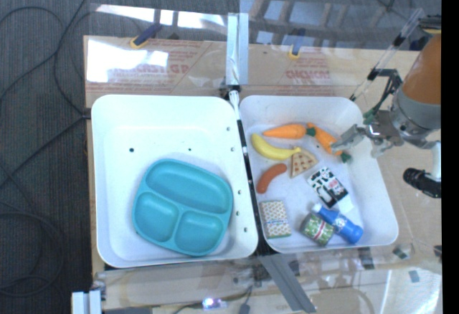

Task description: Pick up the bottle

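Two white bins sit side by side on the bench, and the action is all on the right. The right bin [373, 183] is crowded with play food: a carrot [287, 131] lies along the far side, a banana [272, 148] curves just in front of it and touches it, and a waffle wedge [303, 162] sits against the banana's near end. A sausage [271, 176] lies at a slant beside the waffle, close to the bin's left wall. Nearer the front there is a black-and-white patterned carton [328, 186], a small cracker-like box [274, 219], and a green can [316, 229]. The bottle [340, 224], blue with a white cap, lies on its side at the front of the right bin, touching the green can and just in front of the patterned carton. The gripper [358, 139] hangs over the far right part of that bin, near the carrot's leafy end and well apart from the bottle; its fingers look spread with nothing between them. The arm [423, 90] comes in from the right, orange band above the grey wrist. Over in the left bin [115, 133], a teal divided plate [183, 206] rests alone toward the front.
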{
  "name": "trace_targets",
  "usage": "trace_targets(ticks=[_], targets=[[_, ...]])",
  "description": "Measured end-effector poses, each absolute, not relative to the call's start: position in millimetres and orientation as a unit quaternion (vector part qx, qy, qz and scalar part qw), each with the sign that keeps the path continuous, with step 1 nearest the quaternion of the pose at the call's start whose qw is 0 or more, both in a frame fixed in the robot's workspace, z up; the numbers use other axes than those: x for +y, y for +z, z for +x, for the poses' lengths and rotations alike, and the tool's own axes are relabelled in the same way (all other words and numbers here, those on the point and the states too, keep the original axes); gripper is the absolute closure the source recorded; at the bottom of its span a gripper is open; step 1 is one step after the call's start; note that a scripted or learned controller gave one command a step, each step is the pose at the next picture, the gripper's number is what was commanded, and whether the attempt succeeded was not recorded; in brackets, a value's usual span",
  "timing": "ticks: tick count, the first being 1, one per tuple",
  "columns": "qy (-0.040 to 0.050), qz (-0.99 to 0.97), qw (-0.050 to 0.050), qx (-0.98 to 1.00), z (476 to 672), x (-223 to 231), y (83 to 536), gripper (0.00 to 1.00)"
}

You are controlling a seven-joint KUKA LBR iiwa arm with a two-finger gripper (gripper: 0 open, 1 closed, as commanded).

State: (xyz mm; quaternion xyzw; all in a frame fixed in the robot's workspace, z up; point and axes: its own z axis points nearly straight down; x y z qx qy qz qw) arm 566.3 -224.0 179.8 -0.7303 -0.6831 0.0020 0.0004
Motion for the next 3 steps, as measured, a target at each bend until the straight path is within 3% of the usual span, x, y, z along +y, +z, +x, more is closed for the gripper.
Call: trace_targets(ticks=[1, 2, 3], targets=[[-0.0043, -0.703, -0.007, -0.711, 489.5, -200.0, 90.6, 0.0], [-0.0087, -0.7, 0.002, -0.714, 491.6, -211.2, 91.4, 0.0], [-0.0018, -0.661, -0.01, -0.751, 488.6, -174.1, 90.7, 0.0]])
